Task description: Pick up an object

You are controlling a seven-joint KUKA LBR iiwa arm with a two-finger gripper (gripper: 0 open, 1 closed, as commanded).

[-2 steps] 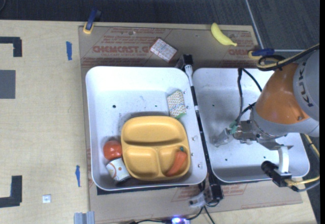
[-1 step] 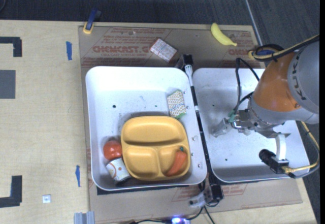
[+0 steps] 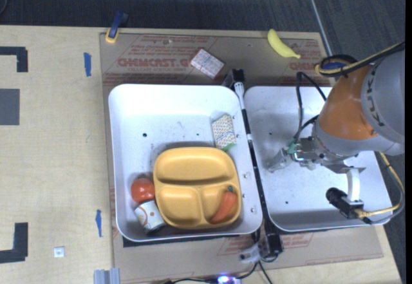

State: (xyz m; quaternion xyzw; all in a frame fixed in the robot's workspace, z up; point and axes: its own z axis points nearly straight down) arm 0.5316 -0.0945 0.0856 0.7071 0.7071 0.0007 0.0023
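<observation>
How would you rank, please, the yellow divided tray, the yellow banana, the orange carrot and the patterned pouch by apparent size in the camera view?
1. Yellow divided plastic tray, clearly largest.
2. Yellow banana, on the cardboard behind the bins.
3. Orange carrot in the tray and patterned pouch beside it look alike; I would not rank them.

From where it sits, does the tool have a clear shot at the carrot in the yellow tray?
Probably yes: the carrot lies uncovered in the yellow tray, open from above. The tool is over the other bin.
</observation>
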